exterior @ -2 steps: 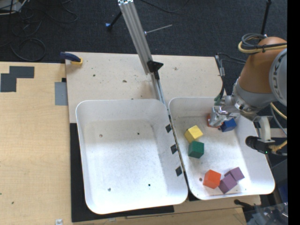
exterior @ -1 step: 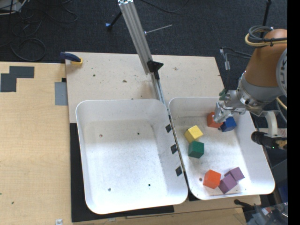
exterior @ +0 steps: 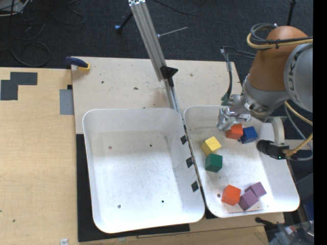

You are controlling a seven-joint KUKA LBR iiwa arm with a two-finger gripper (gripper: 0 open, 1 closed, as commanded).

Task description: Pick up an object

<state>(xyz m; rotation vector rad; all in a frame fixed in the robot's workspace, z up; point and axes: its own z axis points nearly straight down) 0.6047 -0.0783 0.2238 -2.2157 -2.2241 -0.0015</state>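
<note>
My gripper (exterior: 226,120) hangs over the far part of the right bin (exterior: 278,180), below the arm's orange band. A red-orange cube (exterior: 235,131) lies just to its right and below it, touching a blue cube (exterior: 249,134). Whether the gripper touches the red-orange cube I cannot tell. Nearer the bin's middle sit a yellow cube (exterior: 211,145) and a green cube (exterior: 214,163). At the near end lie an orange cube (exterior: 231,194) and two purple blocks (exterior: 249,199) (exterior: 258,189) close together.
The left bin (exterior: 102,137) stands beside the right one, with a row of black clips (exterior: 189,162) along the shared wall. A slanted aluminium bar (exterior: 150,40) rises behind the bins. Cables and a black fitting (exterior: 271,148) hang by the right bin's right edge.
</note>
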